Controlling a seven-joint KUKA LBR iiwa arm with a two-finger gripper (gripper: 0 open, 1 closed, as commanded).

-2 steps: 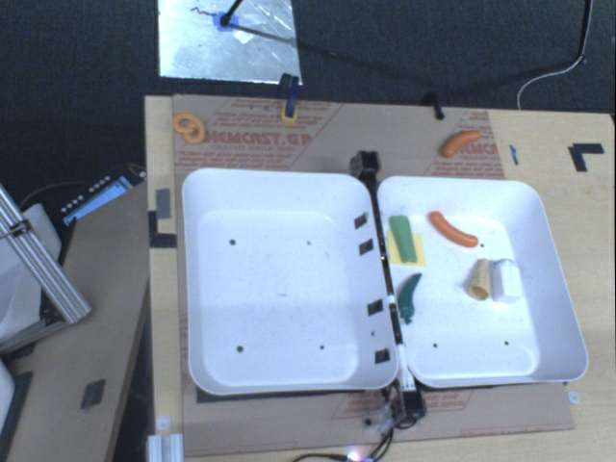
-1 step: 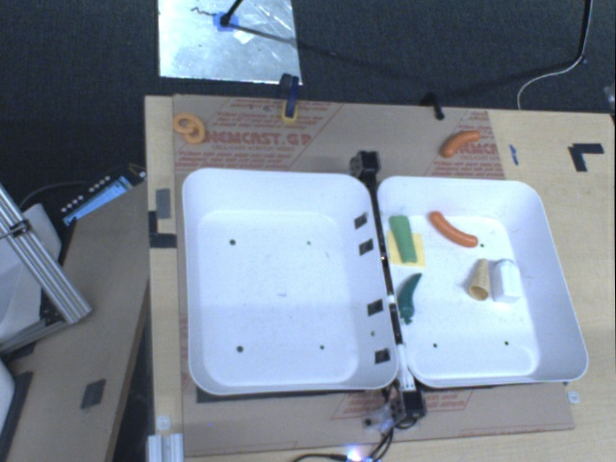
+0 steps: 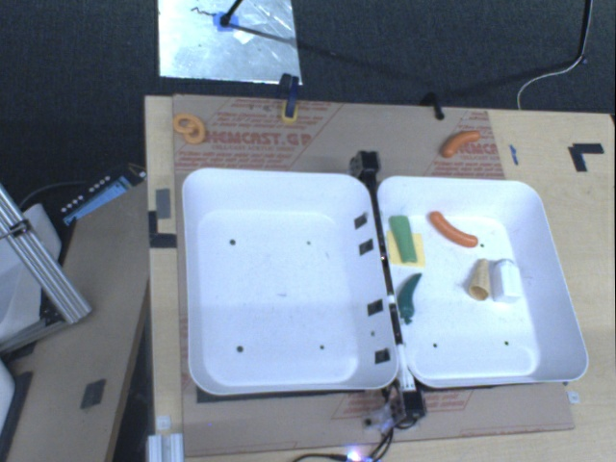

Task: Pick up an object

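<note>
Standing by the bench right now, and all the pickable stuff is sitting in the right bin (image 3: 556, 301). There's a green block on a yellow one (image 3: 405, 241) right up against the divider side, an orange toy sausage (image 3: 452, 228) just beside it toward the back, and a dark green pepper-looking thing (image 3: 409, 297) lying near the divider, a bit closer to the front than the block. Further right there's a tan cone-ish piece (image 3: 478, 280) touching a white chunk (image 3: 507, 280); can't make out what those really are. The left bin (image 3: 197, 258) is hooked to the right one along the middle by a row of black clips (image 3: 367, 247). Both bins sit on a brown cardboard sheet (image 3: 318, 135) with red printing. On that sheet, outside the bins, there's a second orange sausage (image 3: 460, 143) behind the right bin and an orange ring (image 3: 190, 128) off the back left corner. A crinkly silver sheet (image 3: 192, 37) lies on the dark floor behind all that. As for the gripper, honestly can't tell if it's open, closed or holding anything.
</note>
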